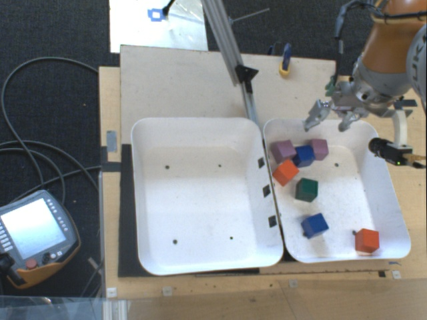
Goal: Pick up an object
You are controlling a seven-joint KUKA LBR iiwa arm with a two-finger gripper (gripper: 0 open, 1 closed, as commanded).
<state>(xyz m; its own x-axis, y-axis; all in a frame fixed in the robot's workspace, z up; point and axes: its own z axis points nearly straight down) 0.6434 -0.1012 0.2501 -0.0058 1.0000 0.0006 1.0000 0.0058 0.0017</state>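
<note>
Smooth white plastic bins (pixel 200 259) (slightly glossy); matt painted blocks (pixel 306 190).

The arm (pixel 393 42) was grey with a broad orange band above the wrist; black cables looped beside it, and its gripper (pixel 331 119) had two pale metal fingers.

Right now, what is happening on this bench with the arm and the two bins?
The grey and orange arm reaches in from the right, and its hand hangs open above the far edge of the right bin. It holds nothing. The blocks lie in that bin: two purple, two blue, two orange and one green block. A cluster of them sits just below the hand, so the pick is not yet done.
</note>
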